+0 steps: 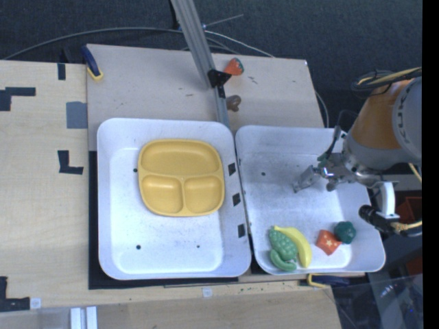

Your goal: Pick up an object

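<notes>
Approach step — gripper [306, 180] over bare floor of right bin [274, 149], jaws apart, nothing between them. Toys sit near front wall: banana [299, 242], green piece [280, 249], red piece [327, 242] — well apart from gripper. Next: shift toward front, descend over one.

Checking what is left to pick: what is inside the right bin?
The right bin holds a banana, a green toy, a red piece and a dark green piece. The gripper covers some floor.
</notes>
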Robot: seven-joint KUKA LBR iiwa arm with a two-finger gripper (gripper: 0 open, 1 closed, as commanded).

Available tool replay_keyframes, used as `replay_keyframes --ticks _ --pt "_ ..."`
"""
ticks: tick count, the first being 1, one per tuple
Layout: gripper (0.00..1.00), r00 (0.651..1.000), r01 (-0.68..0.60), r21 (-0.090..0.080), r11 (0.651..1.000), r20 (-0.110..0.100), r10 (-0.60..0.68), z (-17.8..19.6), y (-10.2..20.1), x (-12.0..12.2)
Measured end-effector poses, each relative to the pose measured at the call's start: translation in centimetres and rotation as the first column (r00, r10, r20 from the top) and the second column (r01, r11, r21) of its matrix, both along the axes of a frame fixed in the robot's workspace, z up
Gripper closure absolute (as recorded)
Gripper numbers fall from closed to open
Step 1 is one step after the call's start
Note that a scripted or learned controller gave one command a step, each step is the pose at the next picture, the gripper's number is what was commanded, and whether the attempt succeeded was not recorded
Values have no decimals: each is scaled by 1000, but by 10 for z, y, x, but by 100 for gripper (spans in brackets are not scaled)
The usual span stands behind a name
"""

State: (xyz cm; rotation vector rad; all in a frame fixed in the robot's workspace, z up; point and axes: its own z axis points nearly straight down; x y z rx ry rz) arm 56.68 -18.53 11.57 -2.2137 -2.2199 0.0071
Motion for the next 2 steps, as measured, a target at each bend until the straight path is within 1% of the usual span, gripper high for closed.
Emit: replay_keyframes --ticks 1,2 --pt "100 1000 -1 -1 1000 5 1 14 0 1" --pt "100 1000 1 -3 1000 13 -1 68 -3 12"
